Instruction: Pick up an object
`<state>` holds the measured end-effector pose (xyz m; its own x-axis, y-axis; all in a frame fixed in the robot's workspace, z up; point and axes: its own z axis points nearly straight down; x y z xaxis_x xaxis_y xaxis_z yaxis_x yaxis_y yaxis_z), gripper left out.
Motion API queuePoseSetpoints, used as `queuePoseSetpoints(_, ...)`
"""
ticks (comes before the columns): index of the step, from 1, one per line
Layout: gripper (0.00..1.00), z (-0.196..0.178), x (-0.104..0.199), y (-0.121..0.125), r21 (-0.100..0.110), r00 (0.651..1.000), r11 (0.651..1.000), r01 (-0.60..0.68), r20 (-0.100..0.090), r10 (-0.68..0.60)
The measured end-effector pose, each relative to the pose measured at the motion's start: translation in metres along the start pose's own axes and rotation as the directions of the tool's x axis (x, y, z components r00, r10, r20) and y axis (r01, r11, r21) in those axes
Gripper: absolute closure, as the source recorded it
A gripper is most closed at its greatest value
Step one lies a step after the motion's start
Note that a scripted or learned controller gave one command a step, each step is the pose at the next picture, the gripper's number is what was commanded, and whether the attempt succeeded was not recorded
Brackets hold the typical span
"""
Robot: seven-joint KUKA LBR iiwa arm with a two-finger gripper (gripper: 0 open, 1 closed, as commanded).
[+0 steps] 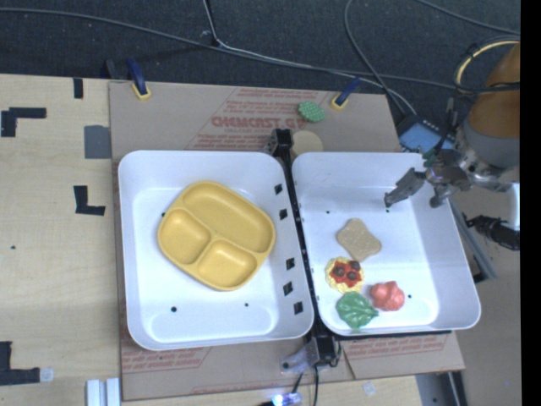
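Nearest the camera, at about six o'clock in the right bin (439, 311), lies a green leafy toy (356, 309), with a red toy (388, 295) just beside it at its three o'clock and a small round piece with red and dark toppings on yellow (345, 273) just above, at its eleven o'clock. A tan slice of toy bread (359, 239) sits near the middle of that bin, at twelve o'clock from the round piece. The left bin (135, 227) carries a yellow divided tray (216, 235), tilted on the diagonal. The gripper (418, 189) hangs over the right bin's far corner, toward one o'clock from the bread and well apart from all four toys; its two fingers stand spread wide with nothing between them. Judging from this, the pick has not yet begun in earnest: no object is chosen or touched, and approach, descent, closing and lifting are all left. A small green item (311, 110) rests on the board at twelve o'clock, beyond the bins.
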<state>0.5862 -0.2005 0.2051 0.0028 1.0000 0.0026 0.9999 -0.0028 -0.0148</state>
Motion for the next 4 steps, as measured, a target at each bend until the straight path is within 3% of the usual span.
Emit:
queuePoseSetpoints(1, 0.0, -0.009, 0.001, 0.003, -0.014, 1.0, 1.0, 0.004, 0.003, -0.004)
queuePoseSetpoints(3, 0.0, 0.1, 0.008, 0.008, -0.009, 1.0, 1.0, 0.004, 0.003, -0.004)
queuePoseSetpoints(4, 0.0, 0.118, 0.007, 0.009, -0.015, 1.0, 1.0, 0.004, 0.005, -0.004)
